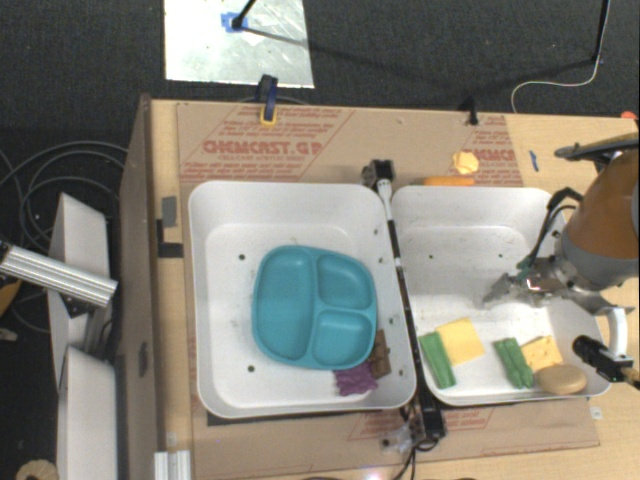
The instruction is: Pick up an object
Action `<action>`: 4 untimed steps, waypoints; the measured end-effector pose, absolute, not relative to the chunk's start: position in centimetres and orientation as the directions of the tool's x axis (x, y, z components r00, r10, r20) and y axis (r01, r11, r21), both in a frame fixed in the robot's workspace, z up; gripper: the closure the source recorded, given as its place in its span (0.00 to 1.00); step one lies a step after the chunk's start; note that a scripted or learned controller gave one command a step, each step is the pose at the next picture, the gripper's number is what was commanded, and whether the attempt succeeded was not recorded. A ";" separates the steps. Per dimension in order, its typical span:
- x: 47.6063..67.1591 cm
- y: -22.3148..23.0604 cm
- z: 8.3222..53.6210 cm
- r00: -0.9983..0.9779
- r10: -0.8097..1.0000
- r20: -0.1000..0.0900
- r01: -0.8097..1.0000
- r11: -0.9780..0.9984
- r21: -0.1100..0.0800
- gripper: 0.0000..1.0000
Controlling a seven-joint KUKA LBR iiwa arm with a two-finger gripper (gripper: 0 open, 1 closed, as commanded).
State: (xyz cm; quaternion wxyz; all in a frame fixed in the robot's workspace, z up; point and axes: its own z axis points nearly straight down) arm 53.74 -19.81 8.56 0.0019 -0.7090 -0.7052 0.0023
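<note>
The claw (508,288) hangs low over the bare middle of the right bin (470,208), its 2 fingers spread apart with nothing between them, the grey and orange arm (605,223) reaching in from the right. Along that bin's near edge lie a green stick (436,358), a yellow block (462,340), a second green stick (515,362), a yellow wedge (545,351) and a tan round piece (562,379), all just in front of the claw. In the left bin (225,218) sits a teal divided plate (314,307) with a purple item (353,380) and a brown item (381,358) at its near corner, on the cardboard-covered desk (300,138).
</note>
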 end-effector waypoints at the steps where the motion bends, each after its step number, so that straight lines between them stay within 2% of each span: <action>1: 67.5 -13.1 8.7 -0.015 1.000 -0.001 1.000 0.015 0.012 0.00; 2: 50.2 -15.8 8.3 0.007 1.000 0.002 1.000 -0.007 -0.011 0.00; 3: 56.4 -8.2 8.5 -0.012 1.000 0.002 1.000 0.012 0.006 0.00; 4: 56.1 -8.8 9.5 -0.004 1.000 0.000 1.000 0.004 0.003 1.00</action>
